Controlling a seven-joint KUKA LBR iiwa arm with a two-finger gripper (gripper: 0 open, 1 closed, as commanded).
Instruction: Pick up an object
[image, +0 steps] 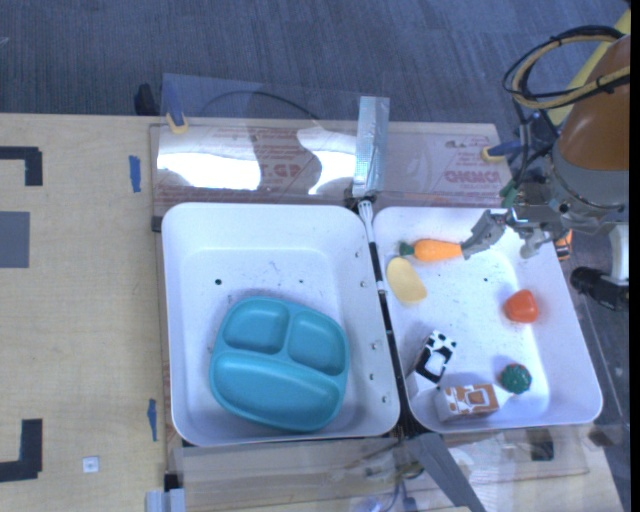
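Note:
The right bin (570, 400) holds several small objects. An orange carrot (435, 250) lies at its back left, with a yellow piece (406, 281) just in front of it. A red-orange ball (521, 306) sits toward the right side. A black-and-white toy (435, 355), a green ball (516, 378) and a small brown-and-white box (468, 400) lie near the front. My gripper (503, 240) hangs over the bin's back right part, just right of the carrot. It is open, with nothing between its fingers.
The left bin (190, 240) holds a teal divided plate (280, 362) at its front. A metal divider (371, 150) stands at the back between the bins. Yellow and black cables (560, 60) loop above the arm at the top right.

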